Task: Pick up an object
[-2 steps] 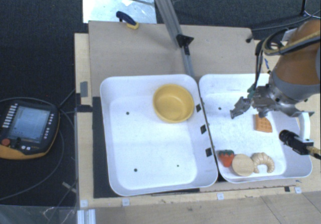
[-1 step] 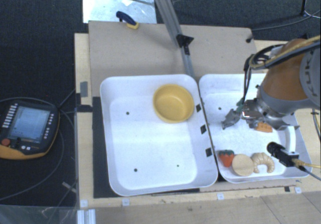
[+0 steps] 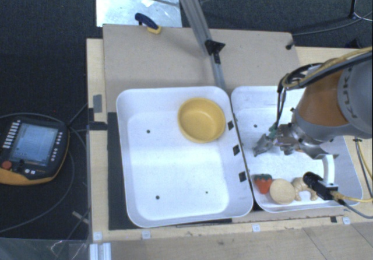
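Observation:
A yellow bowl (image 3: 201,119) sits at the back right of the left bin (image 3: 145,195). In the right bin (image 3: 250,101), near its front edge, lie a small red and green thing (image 3: 263,183), a tan round thing (image 3: 282,191) and a pale lumpy thing (image 3: 301,185). My gripper (image 3: 263,146) hangs over the right bin's middle, a little behind and above those things, its grey fingers pointing left. Nothing shows between the fingers.
A grey pole (image 3: 198,20) slants across the cardboard behind the bins. A teach pendant (image 3: 32,148) lies on the floor at the left. A black divider strip (image 3: 236,148) runs between the bins.

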Controlling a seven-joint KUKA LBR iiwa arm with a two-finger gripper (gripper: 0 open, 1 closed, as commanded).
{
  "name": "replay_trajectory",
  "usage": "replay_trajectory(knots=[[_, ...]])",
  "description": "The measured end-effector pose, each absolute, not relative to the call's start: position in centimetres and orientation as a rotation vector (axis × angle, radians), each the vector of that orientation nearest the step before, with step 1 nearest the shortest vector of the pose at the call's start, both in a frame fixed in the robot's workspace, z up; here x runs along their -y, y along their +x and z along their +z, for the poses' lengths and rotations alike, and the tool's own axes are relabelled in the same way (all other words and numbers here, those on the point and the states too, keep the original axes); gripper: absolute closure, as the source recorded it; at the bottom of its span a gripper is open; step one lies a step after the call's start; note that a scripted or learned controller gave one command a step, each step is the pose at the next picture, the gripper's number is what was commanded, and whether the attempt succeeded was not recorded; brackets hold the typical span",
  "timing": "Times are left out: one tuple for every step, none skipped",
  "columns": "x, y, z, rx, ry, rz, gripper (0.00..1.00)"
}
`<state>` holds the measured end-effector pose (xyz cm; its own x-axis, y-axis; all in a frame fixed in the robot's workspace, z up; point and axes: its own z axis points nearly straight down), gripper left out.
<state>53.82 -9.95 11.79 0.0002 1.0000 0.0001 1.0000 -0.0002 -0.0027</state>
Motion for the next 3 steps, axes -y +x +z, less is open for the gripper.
replay_trajectory(knots=[[10.0, 54.0, 13.0, 2.222, -2.222, -0.002, 1.0], [9.7, 55.0, 18.1, 2.225, -2.223, -0.005, 1.0], [8.8, 55.4, 22.9, 2.226, -2.222, -0.005, 1.0]])
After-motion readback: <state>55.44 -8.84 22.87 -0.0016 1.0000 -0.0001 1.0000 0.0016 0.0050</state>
